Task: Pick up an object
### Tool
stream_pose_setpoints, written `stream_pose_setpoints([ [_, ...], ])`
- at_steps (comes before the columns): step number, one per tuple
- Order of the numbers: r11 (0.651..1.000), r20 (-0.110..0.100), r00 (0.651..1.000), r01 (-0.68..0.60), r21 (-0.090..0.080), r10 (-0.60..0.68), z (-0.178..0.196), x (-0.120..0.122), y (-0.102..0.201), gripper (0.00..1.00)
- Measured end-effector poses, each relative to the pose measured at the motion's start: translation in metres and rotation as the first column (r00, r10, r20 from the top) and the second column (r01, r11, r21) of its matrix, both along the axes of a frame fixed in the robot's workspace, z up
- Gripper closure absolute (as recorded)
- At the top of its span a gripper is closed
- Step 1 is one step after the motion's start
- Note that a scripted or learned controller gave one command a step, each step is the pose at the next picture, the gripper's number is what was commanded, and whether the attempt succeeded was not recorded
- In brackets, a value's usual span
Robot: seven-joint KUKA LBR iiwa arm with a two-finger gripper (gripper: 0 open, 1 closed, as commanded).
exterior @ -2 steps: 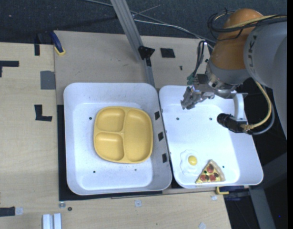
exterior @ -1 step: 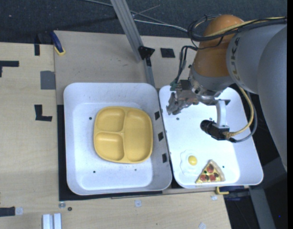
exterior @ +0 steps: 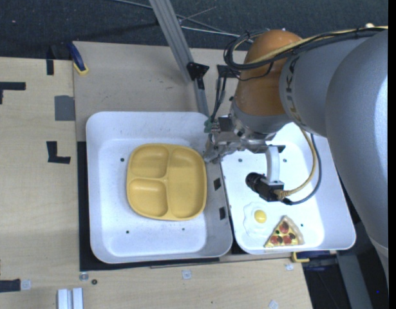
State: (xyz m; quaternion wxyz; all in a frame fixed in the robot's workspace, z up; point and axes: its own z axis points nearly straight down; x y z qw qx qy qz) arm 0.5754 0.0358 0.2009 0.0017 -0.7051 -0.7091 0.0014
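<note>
A: Start at the near edge. What lies closest to us?

B: A pizza slice [exterior: 284,232] with red toppings, in the near corner of the right bin [exterior: 333,234]. Touching it on its left is a fried egg [exterior: 255,217], white with a yellow yolk. Both lie nearer to us than the hand [exterior: 217,140], and to its right.

A: And the hand itself?

B: It sits over the wall where the two bins meet, toward their far end. The wrist hides its tips, so I cannot tell how far it is open, nor whether anything is in it. A black fitting [exterior: 261,185] with a yellow cable hangs between the hand and the egg.

A: What is on the hand's other side?

B: The left bin [exterior: 104,192], holding a yellow divided plate [exterior: 167,180] with three compartments. The plate's right edge lies just beside the hand, slightly nearer to us.

A: Farther back?

B: The arm's orange band [exterior: 265,69] rises behind the hand, with the grey arm [exterior: 352,102] filling the right side. A slanting grey pole [exterior: 175,37] stands on the counter [exterior: 30,192] beyond the bins.
</note>
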Motion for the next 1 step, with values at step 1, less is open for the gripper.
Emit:
stream_pose_setpoints([
  [1, 1.000, 0.000, 1.000, -0.001, 0.000, 0.001, -0.0027, -0.0170, 0.0542, 1.00],
])
